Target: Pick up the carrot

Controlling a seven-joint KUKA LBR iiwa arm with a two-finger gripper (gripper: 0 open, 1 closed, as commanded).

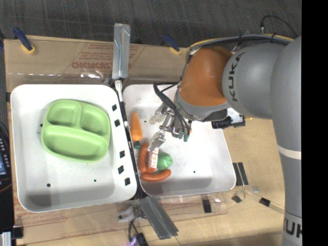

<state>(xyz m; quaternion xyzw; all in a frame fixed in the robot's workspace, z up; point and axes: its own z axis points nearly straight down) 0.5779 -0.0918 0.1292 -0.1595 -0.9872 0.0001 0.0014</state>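
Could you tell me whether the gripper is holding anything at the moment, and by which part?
Nothing is held: the gripper hangs above the right bin, beside the carrot.

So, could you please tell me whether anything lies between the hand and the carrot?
Nothing visible does. The carrot lies by the right bin's left wall, with bare bin floor between it and the hand. The sausages and green ball sit below, off that path.

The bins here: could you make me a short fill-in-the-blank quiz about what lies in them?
1. The green plate lies in the ____ bin.
2. The carrot lies in the right bin, near its ____ wall.
3. The hand hovers over the ____ bin.
4. The plate has ____ compartments.

Missing words: left; left; right; three
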